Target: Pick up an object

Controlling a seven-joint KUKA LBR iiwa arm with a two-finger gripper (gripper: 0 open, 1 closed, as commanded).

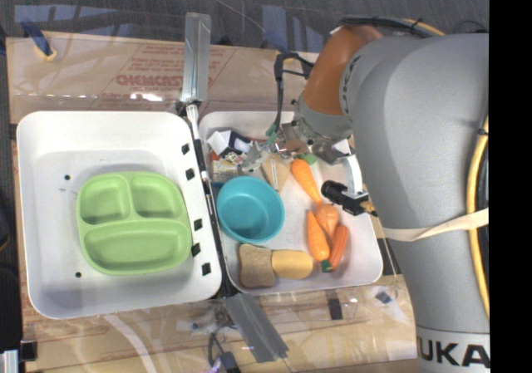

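The right bin [368, 267] holds a blue bowl [249, 208], a carrot [304, 179] lying at a slant, and two more carrots [317, 235] side by side near the right wall. A brown spongy block [256, 266] and a pale yellow lump [292, 263] lie along the front wall. My gripper [278, 144] hangs low over the back of this bin, just above the slanted carrot's top end and next to a heap of small mixed items [229, 150]. The wrist and arm hide much of it.
The left bin [41, 139] holds a green divided plate [133, 223]. A metal divider strip [196, 56] runs between the two bins at the back. The grey arm [424, 139] covers the right bin's right side.
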